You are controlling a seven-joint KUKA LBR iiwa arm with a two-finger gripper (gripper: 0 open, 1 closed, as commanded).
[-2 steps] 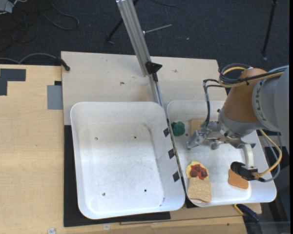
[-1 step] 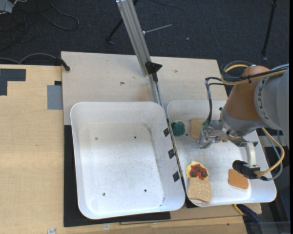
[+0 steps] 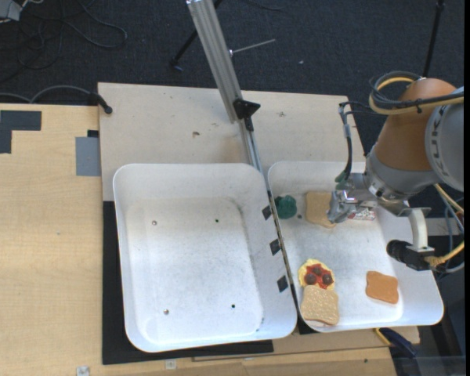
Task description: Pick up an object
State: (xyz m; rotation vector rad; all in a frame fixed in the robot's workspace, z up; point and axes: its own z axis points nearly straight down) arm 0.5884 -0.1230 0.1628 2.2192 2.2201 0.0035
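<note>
Nearest me, a cracker-like toy (image 3: 319,307) lies at the front of the right bin (image 3: 423,310), touching a pizza slice (image 3: 316,274), with an orange piece (image 3: 382,287) apart to the right. My gripper (image 3: 343,207) hangs low at the right edge of a tan bread slice (image 3: 319,207), which lies just left; I cannot tell its state
</note>
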